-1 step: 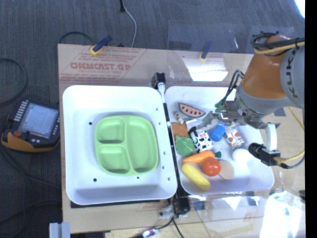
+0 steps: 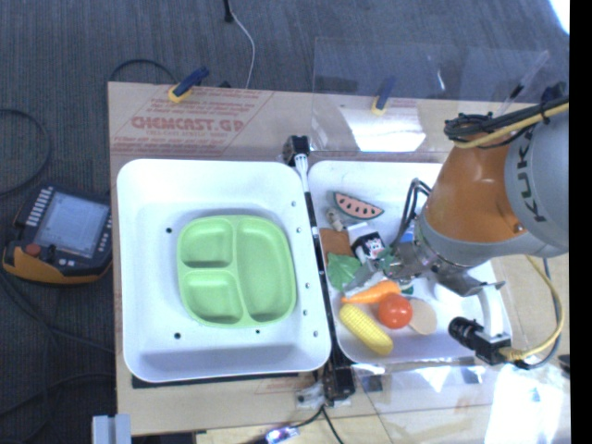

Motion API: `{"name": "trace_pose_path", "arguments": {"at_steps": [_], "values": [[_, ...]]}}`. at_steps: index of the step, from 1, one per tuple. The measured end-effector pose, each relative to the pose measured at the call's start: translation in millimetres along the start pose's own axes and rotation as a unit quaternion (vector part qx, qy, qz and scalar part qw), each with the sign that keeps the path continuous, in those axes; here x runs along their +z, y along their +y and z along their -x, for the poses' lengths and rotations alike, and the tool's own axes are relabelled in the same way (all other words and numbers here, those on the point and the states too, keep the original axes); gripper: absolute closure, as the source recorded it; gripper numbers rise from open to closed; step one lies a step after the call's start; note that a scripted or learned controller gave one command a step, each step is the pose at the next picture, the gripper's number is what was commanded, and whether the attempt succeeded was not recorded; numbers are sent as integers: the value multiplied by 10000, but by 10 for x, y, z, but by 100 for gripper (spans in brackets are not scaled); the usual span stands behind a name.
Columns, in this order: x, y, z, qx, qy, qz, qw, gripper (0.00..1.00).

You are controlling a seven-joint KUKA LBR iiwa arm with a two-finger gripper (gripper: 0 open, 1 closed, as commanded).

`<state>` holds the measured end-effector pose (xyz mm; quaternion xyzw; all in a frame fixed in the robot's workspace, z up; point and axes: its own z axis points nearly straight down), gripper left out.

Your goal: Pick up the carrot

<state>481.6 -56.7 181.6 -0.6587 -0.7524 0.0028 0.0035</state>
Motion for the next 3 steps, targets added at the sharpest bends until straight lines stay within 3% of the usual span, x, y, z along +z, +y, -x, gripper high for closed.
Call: {"name": "trace_pose_path", "arguments": {"at_steps": [1, 2, 3], "values": [[915, -16, 535, 922, 17, 62, 9957, 0], [911, 2, 468, 502, -62, 109, 9987, 0], [907, 17, 463, -1584, -77, 113, 9873, 0]]}}
